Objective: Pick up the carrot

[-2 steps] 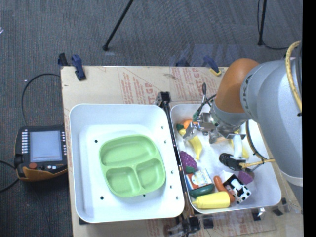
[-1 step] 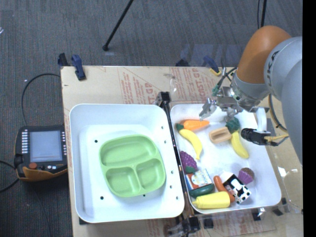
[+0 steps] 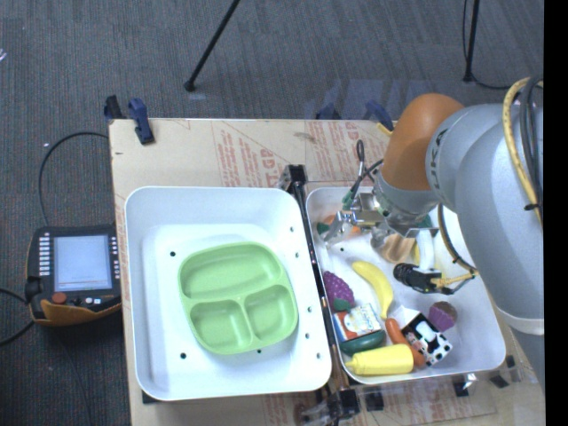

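Observation:
The carrot (image 3: 357, 231), orange with a greenish end, lies at the back left of the right bin (image 3: 484, 327), partly covered by the gripper. My gripper (image 3: 340, 226) hangs low right over it, at or just above the bin floor. The metal of the gripper hides how it meets the carrot. The grey arm with its orange band reaches in from the right above the bin.
The right bin also holds a banana (image 3: 377, 284), purple grapes (image 3: 337, 288), a small carton (image 3: 358, 319), a yellow piece (image 3: 384, 359), a black-and-white die (image 3: 428, 339) and a plum (image 3: 442, 314). A green divided plate (image 3: 238, 295) sits in the left bin (image 3: 151, 238).

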{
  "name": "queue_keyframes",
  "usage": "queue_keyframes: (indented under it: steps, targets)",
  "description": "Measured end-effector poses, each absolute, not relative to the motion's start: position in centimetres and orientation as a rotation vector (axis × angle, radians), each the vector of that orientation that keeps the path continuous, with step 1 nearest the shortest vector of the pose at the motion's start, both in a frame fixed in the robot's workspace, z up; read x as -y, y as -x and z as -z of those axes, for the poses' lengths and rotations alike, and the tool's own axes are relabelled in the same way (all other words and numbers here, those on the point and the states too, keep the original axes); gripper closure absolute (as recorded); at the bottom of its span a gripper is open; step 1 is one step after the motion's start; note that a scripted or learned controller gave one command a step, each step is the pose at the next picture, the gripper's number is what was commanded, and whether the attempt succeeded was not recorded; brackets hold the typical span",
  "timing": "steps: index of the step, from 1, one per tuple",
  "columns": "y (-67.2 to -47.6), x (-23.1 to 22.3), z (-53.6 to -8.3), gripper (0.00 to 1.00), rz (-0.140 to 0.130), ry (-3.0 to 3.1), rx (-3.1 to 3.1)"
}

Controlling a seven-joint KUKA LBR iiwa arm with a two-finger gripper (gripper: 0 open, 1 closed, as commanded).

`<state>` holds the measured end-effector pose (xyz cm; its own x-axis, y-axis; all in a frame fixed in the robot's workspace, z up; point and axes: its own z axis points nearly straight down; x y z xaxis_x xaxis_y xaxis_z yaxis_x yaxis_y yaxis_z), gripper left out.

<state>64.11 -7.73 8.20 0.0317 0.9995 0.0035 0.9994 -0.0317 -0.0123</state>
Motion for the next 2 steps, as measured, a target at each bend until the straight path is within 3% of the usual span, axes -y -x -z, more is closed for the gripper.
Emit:
queue_keyframes:
  steps: [1, 2]
  targets:
    - [-59.87, 15.15, -8.78, 0.00, -0.001, 1.836, 2.546]
    - [-59.90, 15.26, -9.75, 1.00, 0.003, 1.845, 2.539]
